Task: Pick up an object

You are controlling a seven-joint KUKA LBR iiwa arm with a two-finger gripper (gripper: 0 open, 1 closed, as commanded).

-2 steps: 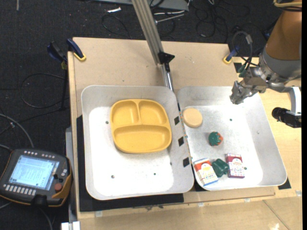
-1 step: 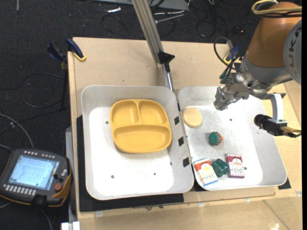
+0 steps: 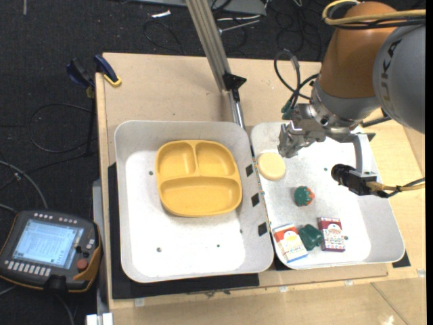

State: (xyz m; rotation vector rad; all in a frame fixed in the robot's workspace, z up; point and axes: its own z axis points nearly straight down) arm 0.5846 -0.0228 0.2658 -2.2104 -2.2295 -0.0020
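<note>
Before me, the tan wooden tabletop (image 3: 162, 87) carries two shallow white plastic bins, left (image 3: 135, 249) and right (image 3: 379, 239), side by side.

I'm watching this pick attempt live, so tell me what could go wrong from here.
1. The gripper hangs near the right bin's back-left corner, beside the pale round disc; a descent there may catch the rim.
2. The disc looks flat, so it may slip.
3. The two small boxes and dark green piece sit clustered; a grasp could nudge neighbours.
</note>
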